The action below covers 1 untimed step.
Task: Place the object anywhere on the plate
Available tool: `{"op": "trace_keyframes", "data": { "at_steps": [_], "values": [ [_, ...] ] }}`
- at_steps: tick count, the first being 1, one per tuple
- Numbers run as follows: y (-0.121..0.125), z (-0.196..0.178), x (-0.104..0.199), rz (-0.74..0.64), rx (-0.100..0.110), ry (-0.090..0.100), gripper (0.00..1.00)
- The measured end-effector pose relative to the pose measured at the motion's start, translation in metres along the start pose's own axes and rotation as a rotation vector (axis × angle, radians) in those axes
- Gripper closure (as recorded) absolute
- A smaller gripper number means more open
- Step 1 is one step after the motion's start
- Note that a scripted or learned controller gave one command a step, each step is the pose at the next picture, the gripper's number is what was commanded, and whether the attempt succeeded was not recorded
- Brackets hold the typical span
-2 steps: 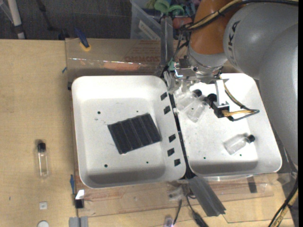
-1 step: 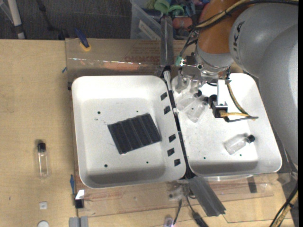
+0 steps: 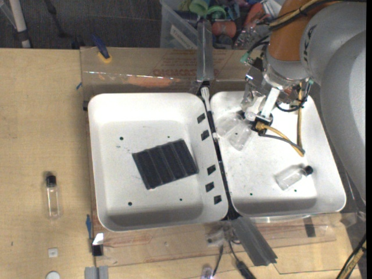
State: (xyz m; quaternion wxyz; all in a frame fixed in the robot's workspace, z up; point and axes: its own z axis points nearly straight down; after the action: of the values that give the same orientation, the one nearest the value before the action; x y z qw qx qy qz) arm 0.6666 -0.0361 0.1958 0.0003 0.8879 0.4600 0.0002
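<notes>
Two clear plastic vials in the right bin: one (image 3: 292, 177) black-capped lying near the front, another (image 3: 238, 137) just under the hand (image 3: 256, 118). Can't tell the hand's state. Light, slick, rolls; pinch mid-barrel. Dark ribbed plate (image 3: 165, 163) sits in the left bin.

arm (image 3: 343, 68) cut off at right edge, gripper (image 3: 241, 133) perhaps blurred

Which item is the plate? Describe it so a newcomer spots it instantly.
Find the left white bin. The plate lies flat near its middle: a dark, ribbed rectangle, turned at a slant. The clear vial in the right white bin is see-through with a black cap.
</notes>
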Motion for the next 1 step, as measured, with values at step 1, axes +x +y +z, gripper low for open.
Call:
{"op": "trace_keyframes", "data": {
  "at_steps": [1],
  "values": [
    [0.0000, -0.0097, 0.0009, -0.002, -0.001, 0.000, 1.00]
  ]
}}
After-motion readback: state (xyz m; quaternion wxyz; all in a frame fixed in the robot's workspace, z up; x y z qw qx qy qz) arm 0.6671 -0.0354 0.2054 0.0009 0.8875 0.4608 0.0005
